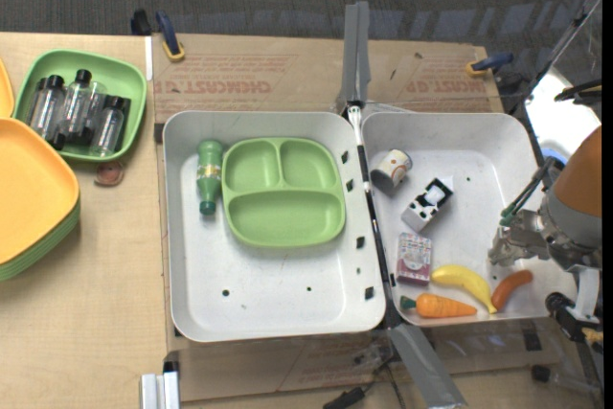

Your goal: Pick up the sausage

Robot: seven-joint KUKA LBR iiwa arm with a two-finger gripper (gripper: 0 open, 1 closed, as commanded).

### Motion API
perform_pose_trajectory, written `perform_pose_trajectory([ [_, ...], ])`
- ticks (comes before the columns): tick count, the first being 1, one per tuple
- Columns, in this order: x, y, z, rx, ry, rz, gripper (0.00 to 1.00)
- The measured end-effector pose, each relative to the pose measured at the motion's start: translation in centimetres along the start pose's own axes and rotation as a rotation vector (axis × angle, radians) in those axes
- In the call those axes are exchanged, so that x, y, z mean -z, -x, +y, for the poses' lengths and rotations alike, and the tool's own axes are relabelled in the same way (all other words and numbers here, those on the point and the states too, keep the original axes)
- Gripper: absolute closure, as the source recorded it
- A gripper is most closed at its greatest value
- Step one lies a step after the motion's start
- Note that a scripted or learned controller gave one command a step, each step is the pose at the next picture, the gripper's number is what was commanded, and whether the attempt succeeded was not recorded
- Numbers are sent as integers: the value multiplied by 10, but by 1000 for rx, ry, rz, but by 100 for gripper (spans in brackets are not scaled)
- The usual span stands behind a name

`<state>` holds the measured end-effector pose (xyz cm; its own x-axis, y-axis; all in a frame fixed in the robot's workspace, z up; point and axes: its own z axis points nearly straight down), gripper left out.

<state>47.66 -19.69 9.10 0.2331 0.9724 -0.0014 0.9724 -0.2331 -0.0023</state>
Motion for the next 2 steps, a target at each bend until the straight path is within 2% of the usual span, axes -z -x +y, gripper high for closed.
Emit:
perform_pose_trajectory([
  [1, 1, 10, 3, 18, 1, 0, 100],
  [2, 1, 19, 5, -118, 1, 1, 100],
])
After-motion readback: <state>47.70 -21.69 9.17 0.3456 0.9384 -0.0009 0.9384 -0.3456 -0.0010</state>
